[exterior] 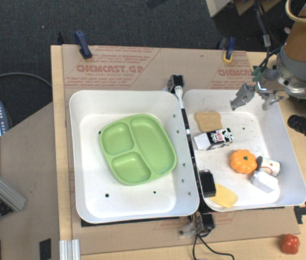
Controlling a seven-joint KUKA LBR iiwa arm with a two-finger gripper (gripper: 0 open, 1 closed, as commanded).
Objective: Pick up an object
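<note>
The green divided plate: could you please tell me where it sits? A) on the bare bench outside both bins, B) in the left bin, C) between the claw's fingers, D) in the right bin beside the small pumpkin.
B: the green divided plate lies flat inside the left bin.

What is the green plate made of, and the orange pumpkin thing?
The green plate looks like smooth moulded plastic: one even colour, rounded edges, three pressed-in sections and a soft sheen. The orange pumpkin is probably plastic or rubber too, a toy: its skin is evenly bright with a slight shine, though it is too small to be sure.
</note>
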